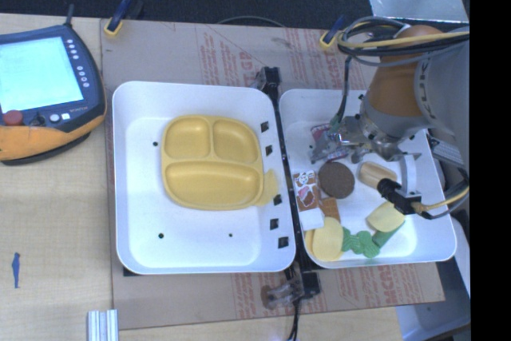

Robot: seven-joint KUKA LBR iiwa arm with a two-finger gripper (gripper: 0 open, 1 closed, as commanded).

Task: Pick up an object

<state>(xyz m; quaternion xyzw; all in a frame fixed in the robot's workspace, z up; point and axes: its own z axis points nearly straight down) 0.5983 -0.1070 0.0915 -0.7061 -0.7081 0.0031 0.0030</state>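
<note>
Over the right bin [427,247], my wrist hangs low near the back wall. My claw [345,138] sits under the grey housing, among metal parts at the bin's rear left; whether it is spread or pressed together I cannot tell from this slant, and nothing shows pinched in it.

Nearest candidate: the dark brown disc [337,180], lying flat just in front of the claw, toward the camera side. It is round, so it has no long axis to line up on.

Others, farther forward: a tan cylinder [375,172] to the disc's right, its long axis running left-right and slightly tilted; a yellow wedge [385,216]; green pieces [361,243]; a pale yellow round piece [326,241] at the front edge; a small printed card [306,189] against the left wall.

The left bin [136,172] holds a yellow divided tray [213,162], well apart from me.

Judgement: the disc is the short move, a small shift forward and then down. It lies low and may be hard to grip.
</note>
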